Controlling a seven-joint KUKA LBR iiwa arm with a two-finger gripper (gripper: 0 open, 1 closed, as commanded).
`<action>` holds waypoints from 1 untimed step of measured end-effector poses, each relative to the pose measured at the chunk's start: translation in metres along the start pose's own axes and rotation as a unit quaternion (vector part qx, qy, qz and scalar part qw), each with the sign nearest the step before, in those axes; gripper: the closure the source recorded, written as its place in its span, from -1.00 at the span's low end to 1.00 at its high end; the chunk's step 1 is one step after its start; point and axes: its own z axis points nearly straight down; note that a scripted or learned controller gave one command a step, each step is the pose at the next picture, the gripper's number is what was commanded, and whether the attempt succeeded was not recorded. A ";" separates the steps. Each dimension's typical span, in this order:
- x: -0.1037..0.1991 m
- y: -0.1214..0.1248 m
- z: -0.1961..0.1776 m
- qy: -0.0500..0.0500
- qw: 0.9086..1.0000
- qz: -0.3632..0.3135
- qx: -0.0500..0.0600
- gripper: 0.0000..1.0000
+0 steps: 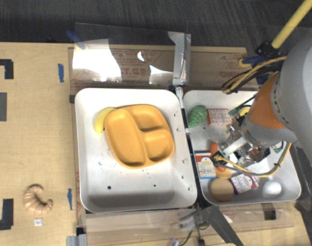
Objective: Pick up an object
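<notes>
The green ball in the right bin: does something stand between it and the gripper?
Nothing visible does. The green ball lies at the far left of the right bin; the gripper is lower right of it, with bare white floor between them.

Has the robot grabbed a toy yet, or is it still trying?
Nothing looks lifted yet. The end effector is low in the right white bin, among the green bumpy ball, tan egg-shaped object and small packets. Grabbing and lifting one thing is left.

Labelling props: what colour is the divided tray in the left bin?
Orange tray, plain, no pattern; camera view shows it clearly.
</notes>
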 end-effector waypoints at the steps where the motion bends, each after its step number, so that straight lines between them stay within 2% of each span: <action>1: 0.094 -0.086 -0.097 -0.002 0.993 0.115 0.001 1.00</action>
